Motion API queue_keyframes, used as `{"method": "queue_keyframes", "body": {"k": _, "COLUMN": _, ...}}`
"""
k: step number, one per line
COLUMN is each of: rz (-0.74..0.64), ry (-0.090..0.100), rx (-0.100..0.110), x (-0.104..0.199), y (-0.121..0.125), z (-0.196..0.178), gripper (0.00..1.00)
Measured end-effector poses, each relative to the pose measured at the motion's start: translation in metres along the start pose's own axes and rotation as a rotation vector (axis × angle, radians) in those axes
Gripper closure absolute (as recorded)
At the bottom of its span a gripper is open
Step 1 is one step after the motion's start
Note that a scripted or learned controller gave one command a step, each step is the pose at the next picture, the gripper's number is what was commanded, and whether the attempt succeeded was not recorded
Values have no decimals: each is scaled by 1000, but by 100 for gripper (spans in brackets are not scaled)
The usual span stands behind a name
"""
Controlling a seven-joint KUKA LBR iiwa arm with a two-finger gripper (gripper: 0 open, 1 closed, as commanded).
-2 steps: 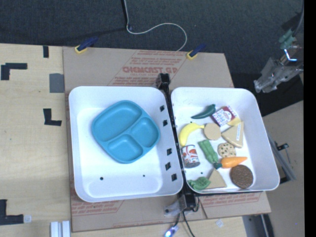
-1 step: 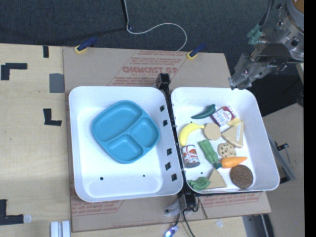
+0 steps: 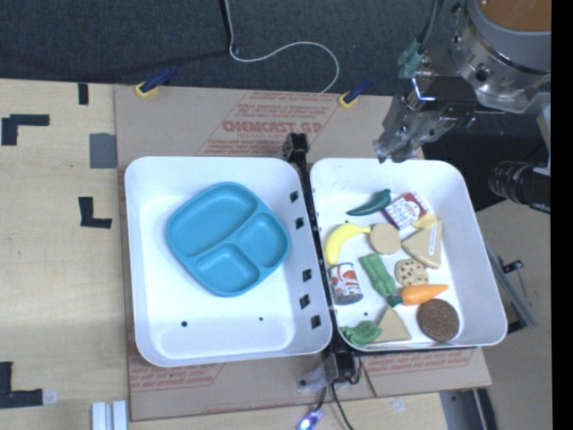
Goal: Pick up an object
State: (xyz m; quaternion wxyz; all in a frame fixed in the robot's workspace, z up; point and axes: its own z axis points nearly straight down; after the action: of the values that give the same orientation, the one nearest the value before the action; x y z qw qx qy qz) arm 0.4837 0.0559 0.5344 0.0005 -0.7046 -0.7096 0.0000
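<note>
My gripper (image 3: 390, 151) hangs just above the far rim of the right bin (image 3: 466, 195), with nothing between its fingers. The right bin holds several toy foods: a dark green pepper (image 3: 369, 204), a red packet (image 3: 404, 210), a yellow banana (image 3: 344, 238), a round tan cracker (image 3: 385, 239), a cheese wedge (image 3: 427, 244), a cookie (image 3: 410, 271), a green pickle (image 3: 378, 275), an orange carrot (image 3: 423, 293), a small can (image 3: 346, 283), a brown patty (image 3: 439, 320), a sandwich triangle (image 3: 393, 325) and a leafy green piece (image 3: 362, 333).
The left bin (image 3: 143, 240) holds a blue divided plate (image 3: 227, 237). A black hinge strip (image 3: 307, 231) runs between the bins. Cardboard lies under both bins, with a white cable (image 3: 269, 56) at the back.
</note>
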Motion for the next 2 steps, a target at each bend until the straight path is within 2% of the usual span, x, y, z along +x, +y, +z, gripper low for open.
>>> {"method": "queue_keyframes", "body": {"k": 1, "rz": 4, "ry": 0, "rx": 0, "x": 30, "y": 0, "z": 0, "gripper": 100}}
{"method": "queue_keyframes", "body": {"k": 2, "rz": 0, "ry": 0, "rx": 1, "x": 92, "y": 0, "z": 0, "gripper": 100}}
